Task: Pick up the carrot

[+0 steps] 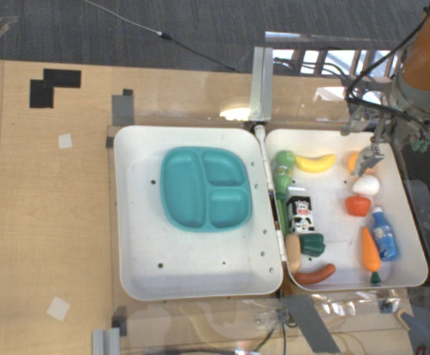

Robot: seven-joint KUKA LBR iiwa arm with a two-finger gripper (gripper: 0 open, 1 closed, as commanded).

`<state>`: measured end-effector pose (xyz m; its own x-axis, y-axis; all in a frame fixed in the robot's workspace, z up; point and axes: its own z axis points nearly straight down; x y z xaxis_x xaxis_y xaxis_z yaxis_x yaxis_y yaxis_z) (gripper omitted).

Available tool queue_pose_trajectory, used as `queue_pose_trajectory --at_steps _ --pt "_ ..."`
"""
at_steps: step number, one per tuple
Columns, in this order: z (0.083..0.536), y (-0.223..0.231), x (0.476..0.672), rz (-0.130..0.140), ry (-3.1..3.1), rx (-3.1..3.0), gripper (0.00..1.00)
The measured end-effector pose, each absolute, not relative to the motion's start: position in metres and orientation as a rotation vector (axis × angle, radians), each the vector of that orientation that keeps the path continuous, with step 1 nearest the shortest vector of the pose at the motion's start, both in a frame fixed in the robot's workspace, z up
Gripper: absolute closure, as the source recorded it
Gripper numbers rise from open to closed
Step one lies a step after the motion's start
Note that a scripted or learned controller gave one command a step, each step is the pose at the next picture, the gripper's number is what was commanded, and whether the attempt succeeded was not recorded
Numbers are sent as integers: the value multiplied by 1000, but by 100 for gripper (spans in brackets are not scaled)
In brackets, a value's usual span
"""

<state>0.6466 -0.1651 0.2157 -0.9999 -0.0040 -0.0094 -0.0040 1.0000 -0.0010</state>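
The carrot (370, 250) is orange with a green tip and lies lengthwise near the front right corner of the right bin (333, 220). It rests against a blue bottle (383, 235) on its right. My gripper (368, 156) hangs over the bin's back right part, well behind the carrot. It sits just above a white egg-shaped object (365, 186) and beside a small orange piece (353, 161). Nothing of the carrot is near it.
The right bin also holds a banana (315, 163), a green vegetable (282, 170), a black-and-white box (300, 213), a dark green block (312, 244), a red piece (357, 205) and a sausage (315, 274). A teal divided plate (204, 188) lies in the left bin (137, 220).
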Motion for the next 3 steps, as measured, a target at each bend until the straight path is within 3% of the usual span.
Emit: queue_pose_trajectory --at_steps 1,2,3 --pt "123 -205 572 -1 3138 -111 0" --pt "90 -164 544 -4 3124 117 0" --pt "103 -163 548 -6 3115 108 100"
